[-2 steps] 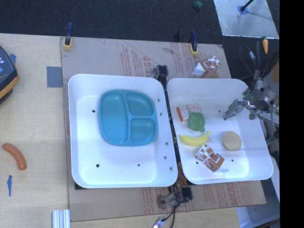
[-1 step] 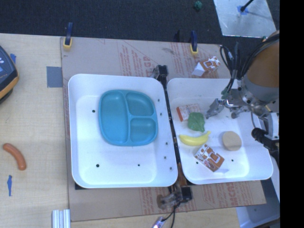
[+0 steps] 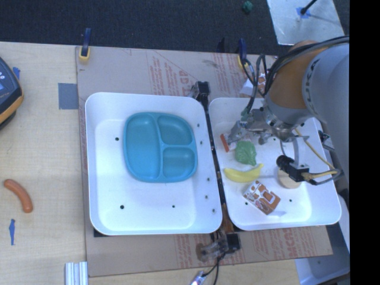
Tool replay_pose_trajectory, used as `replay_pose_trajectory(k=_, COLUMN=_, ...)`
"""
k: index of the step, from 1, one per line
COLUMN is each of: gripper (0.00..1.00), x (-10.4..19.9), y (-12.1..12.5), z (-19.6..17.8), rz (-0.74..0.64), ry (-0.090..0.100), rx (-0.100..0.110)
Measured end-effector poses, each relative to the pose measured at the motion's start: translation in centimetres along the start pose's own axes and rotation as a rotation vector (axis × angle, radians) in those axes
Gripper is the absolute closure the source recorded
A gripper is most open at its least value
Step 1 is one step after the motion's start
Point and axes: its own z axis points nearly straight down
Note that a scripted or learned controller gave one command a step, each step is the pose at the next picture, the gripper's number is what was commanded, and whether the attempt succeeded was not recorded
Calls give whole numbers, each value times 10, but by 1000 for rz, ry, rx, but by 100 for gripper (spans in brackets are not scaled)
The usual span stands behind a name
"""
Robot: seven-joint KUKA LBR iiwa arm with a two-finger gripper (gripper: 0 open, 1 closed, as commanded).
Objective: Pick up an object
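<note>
The right bin (image 3: 297, 215) holds a green leafy lump (image 3: 245, 153), a yellow banana (image 3: 242, 173), a brown-and-white packet (image 3: 262, 197), a small red stick (image 3: 224, 142) and a tan round piece (image 3: 289, 176). My gripper (image 3: 240, 131) hangs low over the bin's upper left part. It is just above the green lump and beside the red stick. The grey wrist and orange band (image 3: 291, 82) rise behind it to the right. I see nothing held in the gripper.
The left bin (image 3: 107, 212) carries a blue divided plate (image 3: 160, 146). An orange sausage (image 3: 19, 195) lies on the bench far left, and a yellow-and-black device (image 3: 7, 94) sits at the left edge. Cables loop over the right bin's right side.
</note>
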Motion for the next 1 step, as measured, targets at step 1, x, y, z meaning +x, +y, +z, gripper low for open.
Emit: replay_pose_trajectory(k=1, gripper=0, x=2, y=-4, z=6, rz=2, ry=-2, rx=-8)
